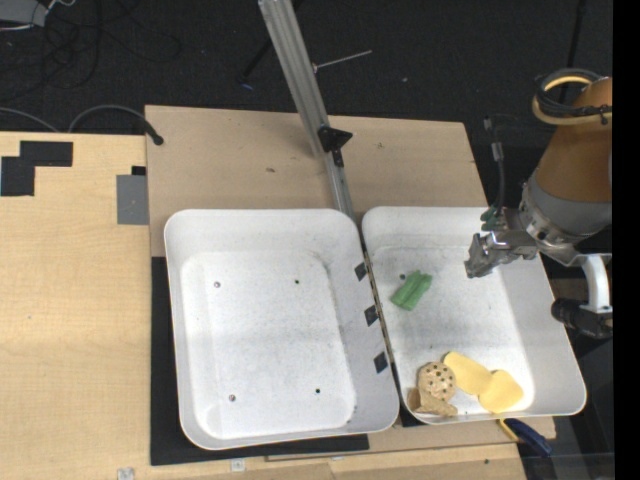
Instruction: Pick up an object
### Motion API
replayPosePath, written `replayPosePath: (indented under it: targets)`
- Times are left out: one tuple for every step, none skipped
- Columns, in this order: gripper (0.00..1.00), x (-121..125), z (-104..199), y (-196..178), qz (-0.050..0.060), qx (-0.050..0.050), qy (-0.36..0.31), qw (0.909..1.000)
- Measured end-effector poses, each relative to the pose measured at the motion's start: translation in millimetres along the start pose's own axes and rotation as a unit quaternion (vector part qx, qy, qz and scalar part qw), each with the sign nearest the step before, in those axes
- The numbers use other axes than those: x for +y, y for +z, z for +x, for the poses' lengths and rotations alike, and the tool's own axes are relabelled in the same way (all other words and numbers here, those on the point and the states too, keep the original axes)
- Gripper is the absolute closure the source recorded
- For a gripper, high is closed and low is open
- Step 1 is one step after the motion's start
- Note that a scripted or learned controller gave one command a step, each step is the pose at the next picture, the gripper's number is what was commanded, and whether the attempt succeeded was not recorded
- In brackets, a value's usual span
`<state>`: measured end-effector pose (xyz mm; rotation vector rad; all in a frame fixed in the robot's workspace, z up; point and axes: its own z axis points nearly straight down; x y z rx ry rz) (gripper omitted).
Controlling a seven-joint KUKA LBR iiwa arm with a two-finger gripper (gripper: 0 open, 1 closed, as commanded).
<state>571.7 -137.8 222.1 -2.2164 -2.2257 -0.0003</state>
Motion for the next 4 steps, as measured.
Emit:
replayPosePath:
  targets:
    - [1.00,15.8,61.4,0.4,0.000,0.001,-0.001,1.0000]
    - [1.00,28.3,114.1,9.2,0.001,0.001,0.000,1.0000]
    - [1.00,34.4,161.5,13.3,0.001,0.001,0.000,1.0000]
    - [1.00,41.9,212.7,13.8,0.001,0.000,0.000,1.0000]
